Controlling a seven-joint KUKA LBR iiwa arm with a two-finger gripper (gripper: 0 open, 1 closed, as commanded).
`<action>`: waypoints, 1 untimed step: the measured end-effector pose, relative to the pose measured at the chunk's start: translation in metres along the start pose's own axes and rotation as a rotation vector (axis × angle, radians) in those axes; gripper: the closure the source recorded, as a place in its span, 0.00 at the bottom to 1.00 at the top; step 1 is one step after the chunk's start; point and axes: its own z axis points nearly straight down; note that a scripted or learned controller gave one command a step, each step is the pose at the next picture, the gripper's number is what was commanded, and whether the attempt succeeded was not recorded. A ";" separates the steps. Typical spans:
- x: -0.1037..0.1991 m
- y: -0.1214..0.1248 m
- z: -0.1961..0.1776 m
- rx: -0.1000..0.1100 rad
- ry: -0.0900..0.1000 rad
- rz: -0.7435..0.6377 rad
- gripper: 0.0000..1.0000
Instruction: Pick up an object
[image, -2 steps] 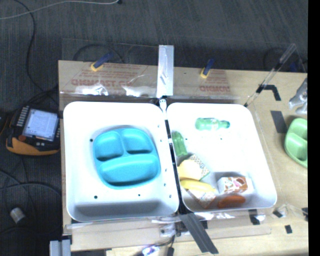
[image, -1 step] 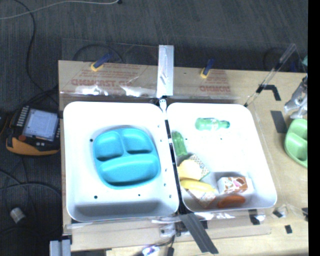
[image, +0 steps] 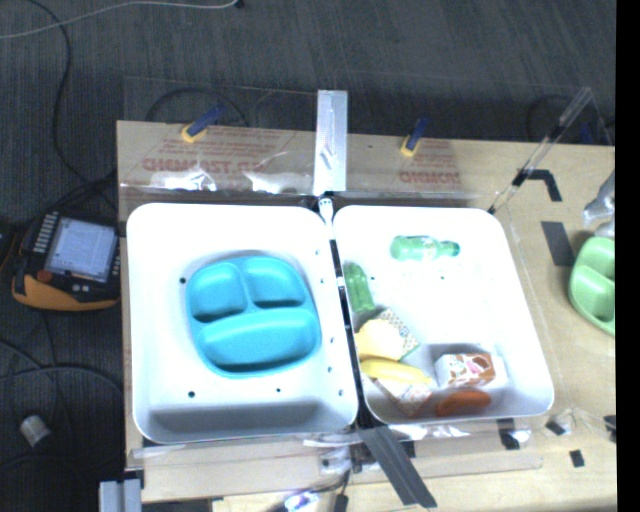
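Observation:
A blue three-compartment tray (image: 253, 312) lies in the left bin (image: 160, 240). In the right bin (image: 500, 300) a clear green bottle (image: 425, 247) rests near the back. A green cylinder (image: 357, 287) lies along the bin's left wall. At the front sit a yellow banana (image: 398, 373), a pale yellow piece with a patterned wrapper (image: 385, 333), a small carton with a picture on it (image: 466, 368) and a red-orange item (image: 463, 402) below it.
A light green object (image: 596, 280) stands on the bench at the right edge, outside the bins. A handheld device (image: 70, 260) with a screen lies on the floor to the left. Clips and plastic sheeting run along the bench's back edge.

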 end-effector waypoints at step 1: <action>0.002 -0.018 0.000 0.001 0.001 0.052 1.00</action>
